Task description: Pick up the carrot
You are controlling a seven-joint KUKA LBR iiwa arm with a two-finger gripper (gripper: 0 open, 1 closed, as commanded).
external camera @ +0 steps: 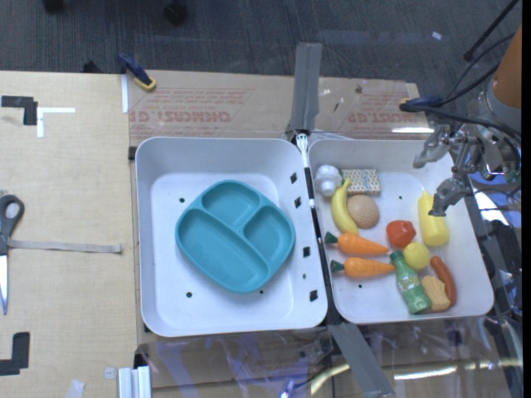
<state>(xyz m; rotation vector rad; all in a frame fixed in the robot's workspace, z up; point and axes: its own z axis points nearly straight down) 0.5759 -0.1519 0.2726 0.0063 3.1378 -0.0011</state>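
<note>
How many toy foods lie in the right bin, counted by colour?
Orange carrots: 2
Yellow items: 3 (banana, pepper, lemon)
Red items: 2 (tomato, sausage)
Green bottle: 1
Total: 8

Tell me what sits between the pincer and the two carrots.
In the camera view, the red tomato lies between the pincer and the carrots, with bare bin floor around it.

Blue tray, banana, scissors
</note>
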